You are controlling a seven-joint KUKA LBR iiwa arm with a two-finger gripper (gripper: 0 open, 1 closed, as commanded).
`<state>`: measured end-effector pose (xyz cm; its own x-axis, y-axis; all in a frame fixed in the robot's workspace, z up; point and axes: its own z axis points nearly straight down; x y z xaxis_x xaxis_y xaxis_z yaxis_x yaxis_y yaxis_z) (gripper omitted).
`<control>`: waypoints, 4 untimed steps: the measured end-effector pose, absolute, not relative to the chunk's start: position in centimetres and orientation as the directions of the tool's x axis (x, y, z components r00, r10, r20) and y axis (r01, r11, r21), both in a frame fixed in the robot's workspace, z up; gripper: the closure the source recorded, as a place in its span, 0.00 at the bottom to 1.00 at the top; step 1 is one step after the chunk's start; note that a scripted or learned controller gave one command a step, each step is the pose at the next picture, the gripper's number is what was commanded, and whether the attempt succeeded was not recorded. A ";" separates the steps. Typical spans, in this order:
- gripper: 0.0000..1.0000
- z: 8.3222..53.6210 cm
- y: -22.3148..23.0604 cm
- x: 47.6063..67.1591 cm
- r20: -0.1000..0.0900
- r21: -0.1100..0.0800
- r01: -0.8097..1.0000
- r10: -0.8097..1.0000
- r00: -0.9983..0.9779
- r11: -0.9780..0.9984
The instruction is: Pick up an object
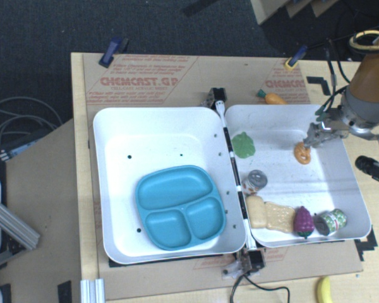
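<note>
My gripper [312,137] hangs over the right bin [341,169], near its far right side. Just below and left of its tip lies a small orange object [302,153] on the bin floor; I cannot tell whether they touch. The same bin holds a green lump [243,145], a small grey round piece [257,180], a beige slab [270,214], a magenta object [303,221] and a green-and-white can [332,220] along the near edge.
The left bin [120,137] holds a blue divided tray [179,206]. On the bench outside the bins lie an orange item [273,97] at the back, a blue clip [114,52] and a yellow object [324,290] at the front right.
</note>
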<state>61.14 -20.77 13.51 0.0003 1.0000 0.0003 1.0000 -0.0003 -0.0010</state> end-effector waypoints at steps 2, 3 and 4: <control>0.00 8.4 -20.5 62.3 0.001 -0.002 1.000 1.000 -0.001 0.001; 1.00 9.5 -20.5 62.4 -0.001 0.002 1.000 1.000 -0.001 0.001; 1.00 10.5 -11.2 56.0 0.002 -0.001 1.000 1.000 -0.002 0.002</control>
<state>55.98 -11.17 10.47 -0.0016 1.0000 0.0015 1.0000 0.0016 -0.0007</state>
